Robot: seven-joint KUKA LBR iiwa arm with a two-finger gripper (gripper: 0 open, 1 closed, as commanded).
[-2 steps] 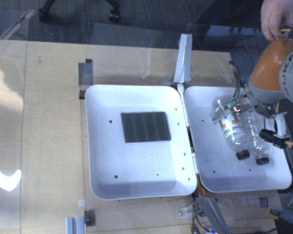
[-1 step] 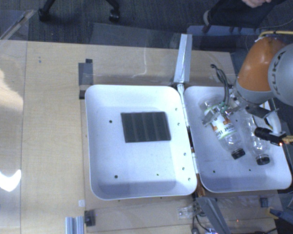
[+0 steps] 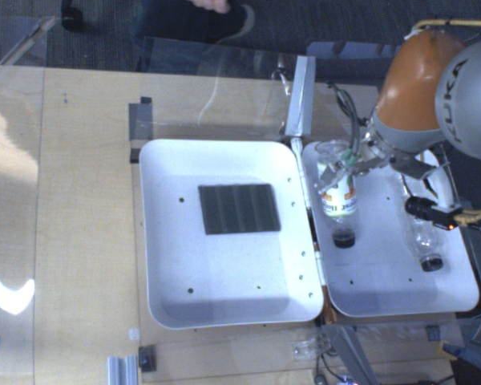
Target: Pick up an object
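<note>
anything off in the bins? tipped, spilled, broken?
Two clear plastic bottles with dark caps lie on their sides in the right white bin: a labelled one near its left wall, by the gripper, and a smaller one near the right wall. No spill shows. The dark ribbed rectangular pad lies flat in the left white bin.

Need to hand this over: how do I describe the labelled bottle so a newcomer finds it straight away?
Look in the right-hand white bin, near its left wall. The clear plastic bottle lies there under the tool, dark cap toward the camera. Unlike the bare bottle farther right, it carries a white, green and orange label.
</note>
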